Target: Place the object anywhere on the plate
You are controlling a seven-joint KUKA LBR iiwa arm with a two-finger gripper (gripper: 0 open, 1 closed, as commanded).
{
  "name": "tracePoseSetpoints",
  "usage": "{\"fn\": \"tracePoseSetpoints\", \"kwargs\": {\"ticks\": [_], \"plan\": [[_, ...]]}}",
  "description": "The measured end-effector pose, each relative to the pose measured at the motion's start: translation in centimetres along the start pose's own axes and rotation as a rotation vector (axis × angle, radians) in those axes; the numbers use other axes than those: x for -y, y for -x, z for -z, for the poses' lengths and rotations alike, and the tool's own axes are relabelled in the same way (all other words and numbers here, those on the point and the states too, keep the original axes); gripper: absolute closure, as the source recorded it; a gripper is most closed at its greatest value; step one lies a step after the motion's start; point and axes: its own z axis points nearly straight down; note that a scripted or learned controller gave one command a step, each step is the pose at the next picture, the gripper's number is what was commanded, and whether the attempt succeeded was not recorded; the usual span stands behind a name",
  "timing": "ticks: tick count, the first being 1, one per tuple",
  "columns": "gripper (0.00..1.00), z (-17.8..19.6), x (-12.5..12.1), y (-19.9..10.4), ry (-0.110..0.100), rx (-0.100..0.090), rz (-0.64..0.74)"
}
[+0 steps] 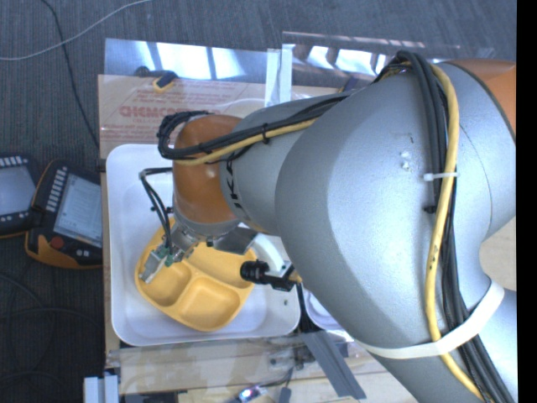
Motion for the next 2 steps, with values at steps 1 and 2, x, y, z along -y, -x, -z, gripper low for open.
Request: {"fn": "tracePoseSetpoints", "kwargs": {"ticks": [1, 2], "plan": [[0.0, 16.15, 6.05, 1.0, -0.01, -0.003, -0.177], [1.0, 17.0, 5.99, 1.0, -0.012, 0.0, -0.176]]}}
